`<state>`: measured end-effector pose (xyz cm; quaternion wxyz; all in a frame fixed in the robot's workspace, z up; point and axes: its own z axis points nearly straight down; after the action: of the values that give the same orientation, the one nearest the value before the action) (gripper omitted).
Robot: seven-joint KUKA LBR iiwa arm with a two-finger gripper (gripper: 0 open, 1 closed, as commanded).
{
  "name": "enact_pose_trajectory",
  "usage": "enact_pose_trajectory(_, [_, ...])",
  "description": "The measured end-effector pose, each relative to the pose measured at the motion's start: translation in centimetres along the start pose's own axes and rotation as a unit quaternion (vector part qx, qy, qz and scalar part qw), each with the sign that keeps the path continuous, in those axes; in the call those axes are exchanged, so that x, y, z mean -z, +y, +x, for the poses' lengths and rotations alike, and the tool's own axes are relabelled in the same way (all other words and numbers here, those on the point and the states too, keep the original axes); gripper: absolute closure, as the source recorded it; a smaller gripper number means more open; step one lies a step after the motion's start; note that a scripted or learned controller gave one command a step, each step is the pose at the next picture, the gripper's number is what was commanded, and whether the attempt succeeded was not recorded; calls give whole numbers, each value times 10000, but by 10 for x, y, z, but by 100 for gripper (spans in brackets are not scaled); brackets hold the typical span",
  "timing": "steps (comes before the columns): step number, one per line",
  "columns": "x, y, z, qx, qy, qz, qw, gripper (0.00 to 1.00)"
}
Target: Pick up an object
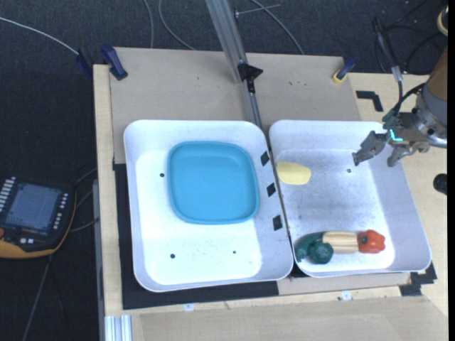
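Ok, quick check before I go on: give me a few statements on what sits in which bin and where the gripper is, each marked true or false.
1. The blue plate lies in the left bin. True.
2. The yellow object lies on the blue plate. False: it lies in the right bin, by its left wall.
3. The gripper holds the yellow object. False: its open fingers hold nothing, near the bin's upper right corner.
4. The green, tan and red items lie along the right bin's near edge. True.
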<state>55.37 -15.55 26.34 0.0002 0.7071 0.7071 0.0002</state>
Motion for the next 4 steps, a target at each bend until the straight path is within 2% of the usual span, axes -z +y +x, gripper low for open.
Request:
enact_pose_trajectory(1, [0,0,0,0,0,1,10000,0])
enact_pose_trajectory(2, [-62,-4,-2,-1,5,27,10000,0])
enact_pose_trajectory(4, [-152,1,4,1,4,20,10000,0])
